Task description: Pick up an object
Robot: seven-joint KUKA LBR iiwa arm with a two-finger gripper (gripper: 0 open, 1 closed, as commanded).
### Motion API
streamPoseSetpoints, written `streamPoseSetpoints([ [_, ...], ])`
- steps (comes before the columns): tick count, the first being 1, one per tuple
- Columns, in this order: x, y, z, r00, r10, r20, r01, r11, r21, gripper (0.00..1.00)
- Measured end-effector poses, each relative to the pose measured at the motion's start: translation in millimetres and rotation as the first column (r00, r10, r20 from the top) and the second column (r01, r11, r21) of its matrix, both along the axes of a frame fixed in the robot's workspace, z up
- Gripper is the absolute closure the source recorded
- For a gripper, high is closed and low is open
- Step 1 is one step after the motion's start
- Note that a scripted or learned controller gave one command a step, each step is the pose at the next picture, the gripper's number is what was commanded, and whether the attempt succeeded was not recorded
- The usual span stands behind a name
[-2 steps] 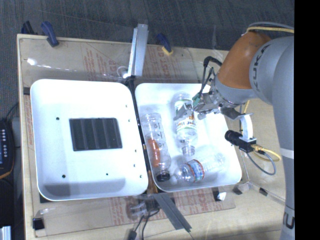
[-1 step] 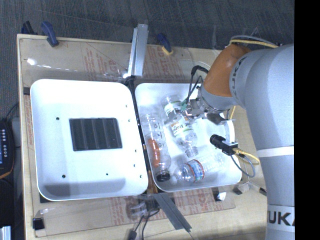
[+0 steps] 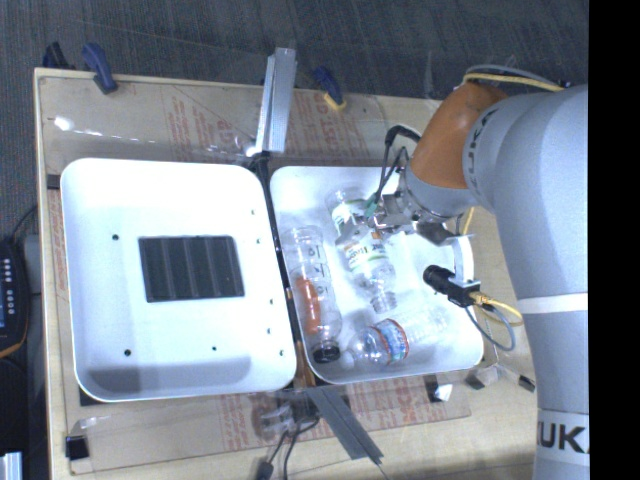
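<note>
The right white bin (image 3: 470,353) holds several clear plastic bottles. One with a green and white label (image 3: 362,251) lies in the middle, its cap end toward the back. Along the left wall lies a bottle with an orange strip inside (image 3: 312,290). A crumpled bottle with a blue and red label (image 3: 388,340) rests near the front. My gripper (image 3: 380,215) is low over the back end of the green-labelled bottle, beneath the orange band of the arm (image 3: 447,148). The wrist hides the contact point.
The left white bin (image 3: 90,218) carries a dark ribbed rectangle (image 3: 190,267) on its floor. A metal divider post (image 3: 275,98) stands behind the gap between the bins. Blue clamps (image 3: 98,66) grip the bench's back edge. Cables (image 3: 495,318) hang at the right bin's right side.
</note>
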State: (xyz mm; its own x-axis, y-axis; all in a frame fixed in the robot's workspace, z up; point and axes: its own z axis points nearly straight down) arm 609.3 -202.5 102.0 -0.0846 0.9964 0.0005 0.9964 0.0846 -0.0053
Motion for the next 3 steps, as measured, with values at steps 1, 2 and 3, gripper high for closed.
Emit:
streamPoseSetpoints([
  [1,36,54,93,1.0,0.027,0.004,-0.027,1.0,0.001,1.0],
  [2,36,54,93,1.0,0.027,0.004,-0.027,1.0,0.001,0.0],
  [3,22,-8,-11,0.992,0.123,0.001,-0.123,0.992,0.001,0.0],
])
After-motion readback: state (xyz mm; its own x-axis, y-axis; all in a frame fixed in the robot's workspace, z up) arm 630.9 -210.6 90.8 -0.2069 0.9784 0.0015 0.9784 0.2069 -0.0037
